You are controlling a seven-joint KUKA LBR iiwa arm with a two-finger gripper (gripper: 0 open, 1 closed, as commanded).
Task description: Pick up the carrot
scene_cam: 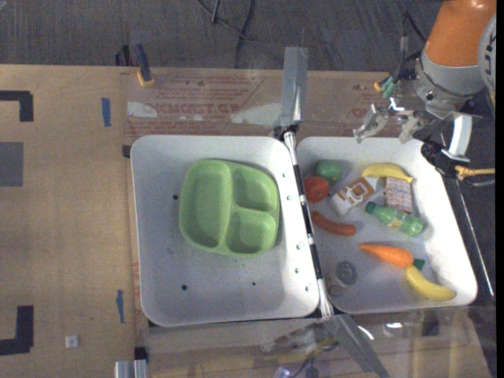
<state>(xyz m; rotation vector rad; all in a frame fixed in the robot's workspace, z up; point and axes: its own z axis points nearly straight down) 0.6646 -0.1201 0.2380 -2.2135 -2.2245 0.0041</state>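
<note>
Two shallow white bins point(157, 290) side by side. Orange carrot with green tip point(387, 254) lying in right bin, near yellow banana point(429, 284). Silver two-finger gripper point(387, 123) hovering over far rim, fingers spread apart, clutching nothing. Green divided plate point(230, 207) left.
</note>
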